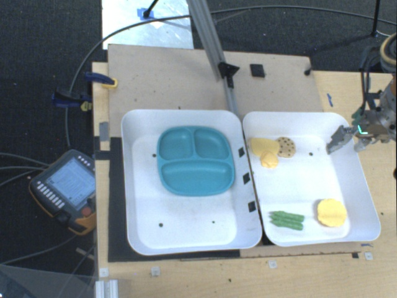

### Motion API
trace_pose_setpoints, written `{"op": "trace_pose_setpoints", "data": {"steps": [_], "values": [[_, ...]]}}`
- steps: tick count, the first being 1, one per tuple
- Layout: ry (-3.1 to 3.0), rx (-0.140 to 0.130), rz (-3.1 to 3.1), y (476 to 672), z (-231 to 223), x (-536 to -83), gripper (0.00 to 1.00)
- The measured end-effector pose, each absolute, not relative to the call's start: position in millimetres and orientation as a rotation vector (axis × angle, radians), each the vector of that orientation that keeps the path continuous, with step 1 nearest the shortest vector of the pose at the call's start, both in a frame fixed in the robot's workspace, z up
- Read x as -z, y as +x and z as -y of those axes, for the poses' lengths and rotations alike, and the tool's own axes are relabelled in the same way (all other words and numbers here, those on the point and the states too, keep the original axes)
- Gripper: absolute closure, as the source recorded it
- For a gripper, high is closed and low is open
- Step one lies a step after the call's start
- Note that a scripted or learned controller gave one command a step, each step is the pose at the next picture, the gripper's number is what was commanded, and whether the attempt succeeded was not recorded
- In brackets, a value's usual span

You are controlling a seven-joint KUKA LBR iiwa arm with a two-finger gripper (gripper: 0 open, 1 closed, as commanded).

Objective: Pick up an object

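Green beans [286, 220] are lying at the near edge of the right bin [310, 123], with a round yellow piece [332, 212] sitting just beside them toward the arm. Farther back in the right bin, a cookie [286, 146] is touching a yellow lump [265, 151] near the divide. Over the right bin's far corner, the pincer [348, 139] is hovering, its spread impossible to tell. Beside the right bin, the left bin [142, 222] is carrying a teal plate [195, 161].
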State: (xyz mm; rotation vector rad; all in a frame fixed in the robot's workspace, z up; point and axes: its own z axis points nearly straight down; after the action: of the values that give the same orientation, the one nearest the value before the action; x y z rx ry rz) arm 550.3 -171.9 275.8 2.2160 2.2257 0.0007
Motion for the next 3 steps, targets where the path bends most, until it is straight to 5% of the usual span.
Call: {"op": "trace_pose_setpoints", "data": {"steps": [1,3], "values": [[2.215,-0.001,-2.225,550.6,171.9,-276.1,0.0],[2.222,0.002,-2.225,545.1,158.3,-165.6,0.0]]}}
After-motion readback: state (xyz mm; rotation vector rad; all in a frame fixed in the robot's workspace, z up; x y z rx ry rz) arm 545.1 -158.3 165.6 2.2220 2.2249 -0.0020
